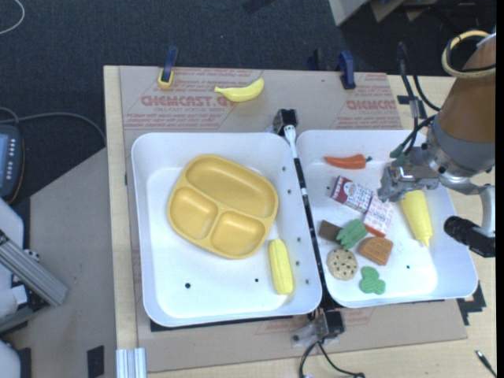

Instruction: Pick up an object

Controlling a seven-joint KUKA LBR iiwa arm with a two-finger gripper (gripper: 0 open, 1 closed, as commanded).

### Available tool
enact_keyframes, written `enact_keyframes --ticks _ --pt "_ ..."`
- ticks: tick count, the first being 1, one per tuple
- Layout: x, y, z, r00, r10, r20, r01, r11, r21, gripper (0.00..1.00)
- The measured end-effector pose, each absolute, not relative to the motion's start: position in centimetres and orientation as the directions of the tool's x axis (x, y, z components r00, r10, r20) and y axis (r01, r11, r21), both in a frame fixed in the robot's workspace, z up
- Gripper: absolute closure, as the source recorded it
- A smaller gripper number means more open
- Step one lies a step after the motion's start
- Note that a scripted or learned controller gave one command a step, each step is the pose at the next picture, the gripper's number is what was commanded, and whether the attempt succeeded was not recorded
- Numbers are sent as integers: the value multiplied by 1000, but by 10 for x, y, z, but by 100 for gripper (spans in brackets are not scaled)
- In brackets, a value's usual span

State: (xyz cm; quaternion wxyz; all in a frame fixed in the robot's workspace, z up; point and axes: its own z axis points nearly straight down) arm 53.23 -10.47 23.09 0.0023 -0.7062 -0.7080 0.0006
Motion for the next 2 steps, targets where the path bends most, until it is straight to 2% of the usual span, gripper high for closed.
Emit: enact_keyframes --ticks 1,2 --pt "505 -64 235 -4 1000 3 1000 4 -4 100" --pt "489 -59 221 1 1000 2 1000 -1 -4 100"
